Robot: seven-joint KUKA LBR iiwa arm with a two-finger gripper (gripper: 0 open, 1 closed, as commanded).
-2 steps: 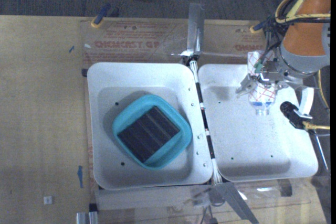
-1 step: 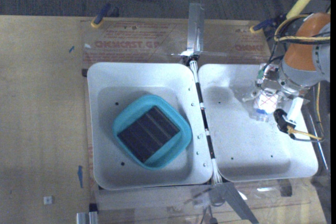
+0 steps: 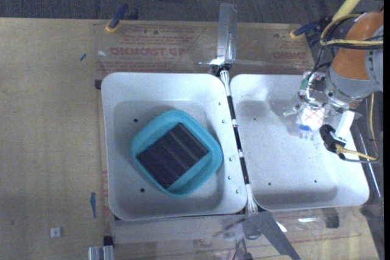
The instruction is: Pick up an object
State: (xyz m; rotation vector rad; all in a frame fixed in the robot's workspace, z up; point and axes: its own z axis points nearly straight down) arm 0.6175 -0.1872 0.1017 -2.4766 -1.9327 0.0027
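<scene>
Grey arm (image 3: 356, 64) bent down over right bin (image 3: 286, 179), tool (image 3: 309, 117) low, finger state impossible to tell.

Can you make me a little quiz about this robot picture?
1. True or false: the blue container sits in the right bin.
2. Which bin is the gripper over? A. left bin B. right bin
3. Fill in: the band above the arm's wrist is ____.

Key: 1 false, it lies in the left bin. 2 B, over the right bin near its far right side. 3 orange.
</scene>
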